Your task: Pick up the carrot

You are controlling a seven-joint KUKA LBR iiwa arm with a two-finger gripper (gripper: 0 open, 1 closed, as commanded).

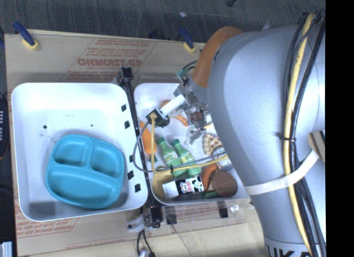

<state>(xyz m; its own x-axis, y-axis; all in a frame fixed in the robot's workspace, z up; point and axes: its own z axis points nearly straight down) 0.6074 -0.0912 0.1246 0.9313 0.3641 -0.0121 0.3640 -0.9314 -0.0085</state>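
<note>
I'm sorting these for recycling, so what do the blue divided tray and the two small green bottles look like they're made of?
The blue divided tray looks like moulded plastic: uniform colour, rounded compartments, soft matte sheen. The two small green bottles seem to be glossy plastic with white caps and printed labels, though glass can't be ruled out from here.

Right bin [145, 92] crowded: green bottles [172, 152], carrot [149, 137], brown round item [224, 183] packed close. Arm [260, 112] overhangs its right half. Left bin [66, 98] open above blue tray [86, 170].
</note>
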